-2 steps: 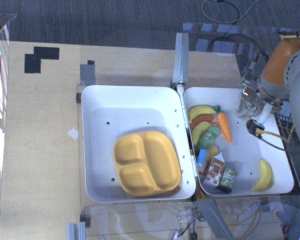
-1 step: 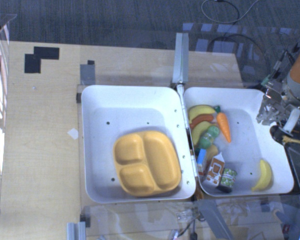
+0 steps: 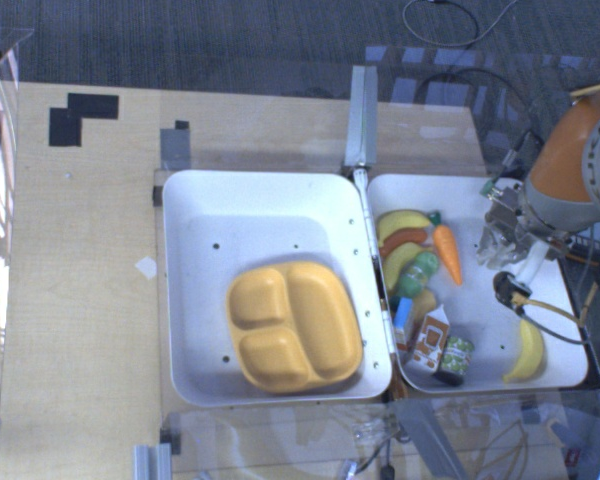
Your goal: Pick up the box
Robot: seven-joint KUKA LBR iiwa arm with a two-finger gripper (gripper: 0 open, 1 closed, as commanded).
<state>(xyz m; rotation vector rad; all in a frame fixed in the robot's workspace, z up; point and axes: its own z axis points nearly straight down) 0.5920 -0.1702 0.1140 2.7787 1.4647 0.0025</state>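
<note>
A robotics lab is suggested: a wooden bench [image 3: 80, 268] is fitted with two white bins [image 3: 190, 268], metal brackets [image 3: 361, 118] and black markers [image 3: 80, 116], while loose cables [image 3: 450, 18] are seen on grey carpet [image 3: 180, 18].

We see the arm [image 3: 580, 158] cut off by the picture's right edge, so most of it is lost to us. Its gripper [image 3: 502, 236] above the right bin [image 3: 570, 373] is a blurred grey mass, and we cannot tell how it is set. The box [image 3: 429, 338] lies partly under a blue thing [image 3: 402, 315] beside the bin's left wall; its print is too small to read. Next to the box, a small can's [image 3: 456, 358] label is unreadable too.
</note>
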